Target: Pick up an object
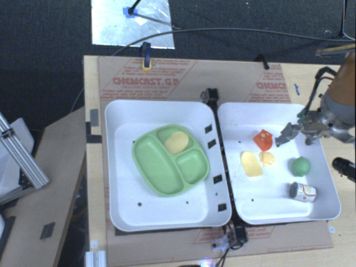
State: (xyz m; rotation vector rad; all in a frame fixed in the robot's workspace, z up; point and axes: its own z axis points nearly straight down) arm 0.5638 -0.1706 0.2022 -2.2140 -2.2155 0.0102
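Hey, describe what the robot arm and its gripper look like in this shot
The arm at the view's right edge is grey, with an orange band above the wrist. A thin dark cable loops beside it. The gripper is dark grey metal, angular, ending in two slim jaws over the right bin.
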